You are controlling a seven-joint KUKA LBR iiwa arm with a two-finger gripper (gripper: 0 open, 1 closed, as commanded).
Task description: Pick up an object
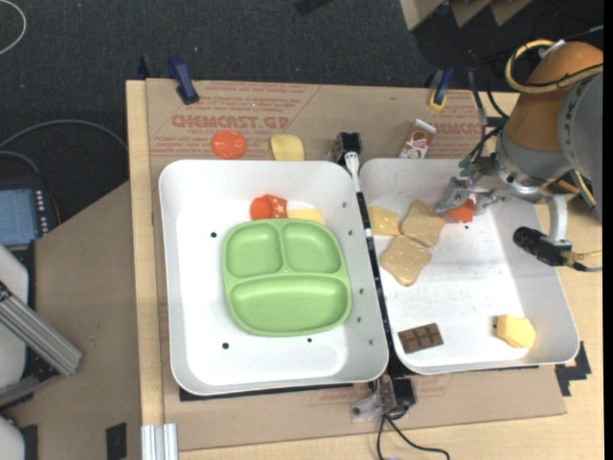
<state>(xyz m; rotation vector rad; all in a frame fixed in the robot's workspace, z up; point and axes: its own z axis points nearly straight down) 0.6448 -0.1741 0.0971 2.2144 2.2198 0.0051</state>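
Observation:
The right bin (pixel 536 300) holds several toy foods: three tan bread slices (pixel 406 259) near its left wall, a brown chocolate bar (pixel 420 336) at the front, a yellow cheese chunk (pixel 516 331) at the front right, and a small red piece (pixel 464 214) near the back. My gripper (pixel 458 197) reaches in from the right and hangs low over the back of this bin, right at the small red piece and just right of the topmost bread slice (pixel 422 222). The red piece partly peeks out below the gripper.
The left bin (pixel 192 286) carries a green divided plate (pixel 285 276), with a red tomato (pixel 268 207) and a yellow slice (pixel 306 215) behind it. On the bench behind the bins lie an orange-red item (pixel 228 144), a yellow item (pixel 286 148) and a small carton (pixel 417 140).

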